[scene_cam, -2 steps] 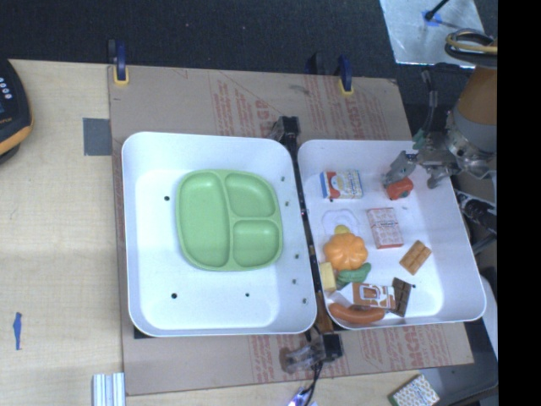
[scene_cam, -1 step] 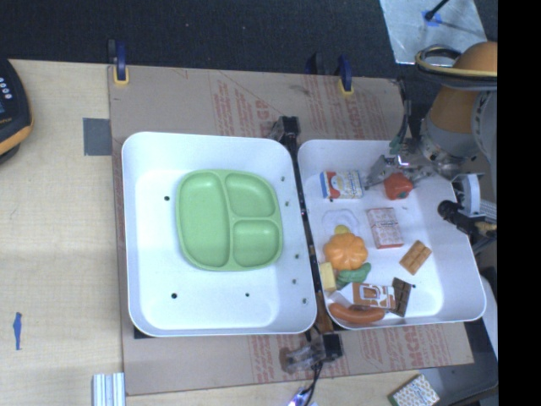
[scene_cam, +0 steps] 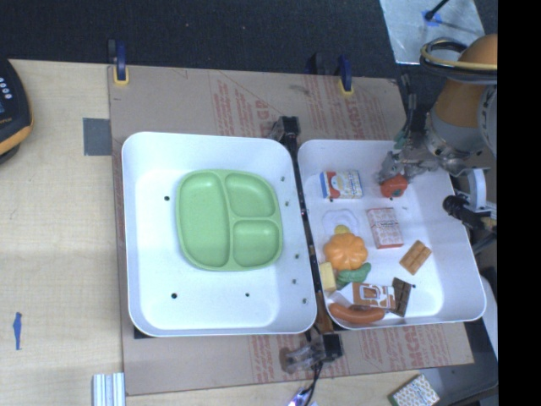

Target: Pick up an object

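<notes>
We are hovering end effector (scene_cam: pixel 397 169) at right bin (scene_cam: pixel 456 303) far edge, directly above small red toy (scene_cam: pixel 393 187); finger state unclear; nothing lifted, grasp and raise remaining

Arm (scene_cam: pixel 463 100): cut off at right edge. Black-and-yellow device (scene_cam: pixel 12 108): cut off at left edge. Small red item (scene_cam: pixel 394 186) beneath tool (scene_cam: pixel 397 169): partly hidden, unidentifiable.

Grey arm (scene_cam: pixel 461 129) with an orange band (scene_cam: pixel 473 66).
</notes>
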You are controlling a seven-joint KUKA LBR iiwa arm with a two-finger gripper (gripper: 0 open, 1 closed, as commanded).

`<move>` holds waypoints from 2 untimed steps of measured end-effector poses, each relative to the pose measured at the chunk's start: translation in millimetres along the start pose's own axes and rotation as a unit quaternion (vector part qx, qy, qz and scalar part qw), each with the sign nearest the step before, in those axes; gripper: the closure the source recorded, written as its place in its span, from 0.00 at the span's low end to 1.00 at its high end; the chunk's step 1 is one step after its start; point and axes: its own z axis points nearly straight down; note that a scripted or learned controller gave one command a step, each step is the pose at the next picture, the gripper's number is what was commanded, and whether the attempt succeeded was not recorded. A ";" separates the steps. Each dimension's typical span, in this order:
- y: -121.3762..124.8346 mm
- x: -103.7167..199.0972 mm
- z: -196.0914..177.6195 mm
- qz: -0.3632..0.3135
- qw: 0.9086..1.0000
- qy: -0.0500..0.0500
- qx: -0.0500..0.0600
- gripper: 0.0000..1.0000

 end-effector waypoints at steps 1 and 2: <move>0.6 54.0 -23.4 0.000 1.000 0.002 0.000 1.00; -15.2 133.3 -91.0 -0.001 1.000 0.002 -0.002 1.00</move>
